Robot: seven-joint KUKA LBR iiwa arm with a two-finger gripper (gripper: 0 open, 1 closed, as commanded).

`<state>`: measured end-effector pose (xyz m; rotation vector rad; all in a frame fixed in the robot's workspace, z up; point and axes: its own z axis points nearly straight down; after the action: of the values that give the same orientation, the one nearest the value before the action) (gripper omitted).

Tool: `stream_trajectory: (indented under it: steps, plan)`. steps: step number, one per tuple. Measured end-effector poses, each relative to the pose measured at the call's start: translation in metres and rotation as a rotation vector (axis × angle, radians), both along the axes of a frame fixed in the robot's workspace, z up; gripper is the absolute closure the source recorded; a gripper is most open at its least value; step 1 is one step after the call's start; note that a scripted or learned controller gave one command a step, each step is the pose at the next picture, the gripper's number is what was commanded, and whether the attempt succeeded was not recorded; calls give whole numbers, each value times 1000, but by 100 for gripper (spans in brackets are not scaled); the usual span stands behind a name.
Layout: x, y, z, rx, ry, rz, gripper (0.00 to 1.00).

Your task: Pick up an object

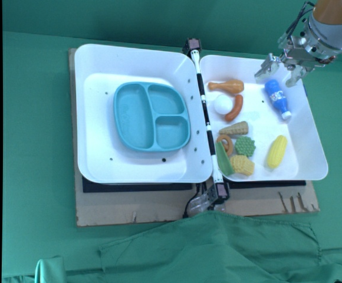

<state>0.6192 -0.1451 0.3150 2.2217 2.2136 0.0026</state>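
The right bin [312,152] holds several toy foods. A blue bottle [276,98] with a white cap lies at its upper right. A chicken drumstick [226,86], a white egg [222,104] and an orange sausage [235,107] lie at its upper left. A yellow corn cob [276,151] rests at the lower right. A cone [234,128], a pretzel [224,142], a green spiky piece [245,145] and a yellow piece [242,165] cluster at the lower left. My gripper [281,71] hangs open just above the bottle's top end, with nothing between its fingers.
The left bin [100,63] carries a teal divided plate [152,116]. A black and white divider bar [204,108] runs between the bins. Green cloth [218,246] bunches at the front of the bench. The arm comes in from the upper right.
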Motion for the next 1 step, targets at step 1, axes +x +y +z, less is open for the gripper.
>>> stream_trajectory:
  steps: [1]
  plan:
    - [72, -7, -74, -2, 0, 3, 0]
